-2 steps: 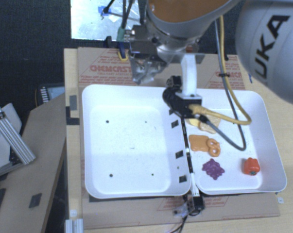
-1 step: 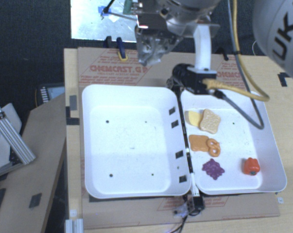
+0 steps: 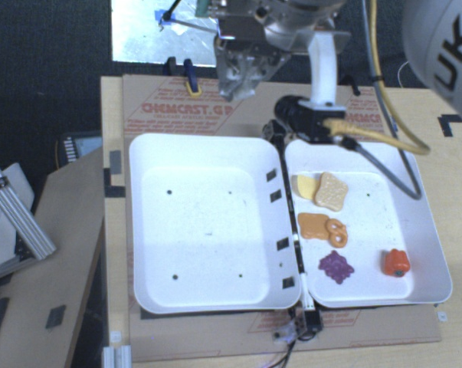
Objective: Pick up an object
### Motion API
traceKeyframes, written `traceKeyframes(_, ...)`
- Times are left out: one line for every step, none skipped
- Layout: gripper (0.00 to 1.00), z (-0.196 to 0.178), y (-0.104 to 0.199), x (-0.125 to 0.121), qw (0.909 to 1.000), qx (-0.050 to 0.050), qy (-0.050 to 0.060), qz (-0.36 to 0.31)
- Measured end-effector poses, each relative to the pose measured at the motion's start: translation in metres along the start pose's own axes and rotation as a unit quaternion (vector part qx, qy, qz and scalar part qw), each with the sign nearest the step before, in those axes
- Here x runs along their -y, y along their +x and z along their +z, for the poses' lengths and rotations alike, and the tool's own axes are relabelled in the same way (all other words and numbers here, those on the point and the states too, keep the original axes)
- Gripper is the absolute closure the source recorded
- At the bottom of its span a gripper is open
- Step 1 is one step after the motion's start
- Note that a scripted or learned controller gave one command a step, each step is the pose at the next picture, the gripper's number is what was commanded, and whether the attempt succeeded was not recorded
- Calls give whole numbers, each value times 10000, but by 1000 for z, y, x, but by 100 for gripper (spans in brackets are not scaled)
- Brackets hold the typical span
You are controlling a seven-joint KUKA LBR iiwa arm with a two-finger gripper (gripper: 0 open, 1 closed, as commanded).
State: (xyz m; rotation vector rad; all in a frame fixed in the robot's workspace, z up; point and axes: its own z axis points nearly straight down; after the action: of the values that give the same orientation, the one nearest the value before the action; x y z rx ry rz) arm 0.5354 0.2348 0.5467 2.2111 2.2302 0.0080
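The right bin (image 3: 418, 228) holds several toy foods: a yellow wedge (image 3: 304, 185), a tan slice of bread (image 3: 332, 192), an orange pretzel-like piece (image 3: 323, 228), a purple bunch of grapes (image 3: 336, 267) and a red-orange pepper (image 3: 395, 263). My gripper (image 3: 238, 79) hangs high above the bench, behind the back edge of the left bin (image 3: 204, 228), well away from the foods. Nothing shows between its fingers.
The two white bins sit side by side on a cardboard sheet (image 3: 169, 110), joined by black clips along the middle seam (image 3: 288, 221). A yellow cable (image 3: 376, 136) and a grey hose (image 3: 399, 171) trail over the right bin's back edge.
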Motion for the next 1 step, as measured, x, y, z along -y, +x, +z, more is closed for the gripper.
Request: traceKeyframes(100,-11,0,0,10000,-5,-6,-11)
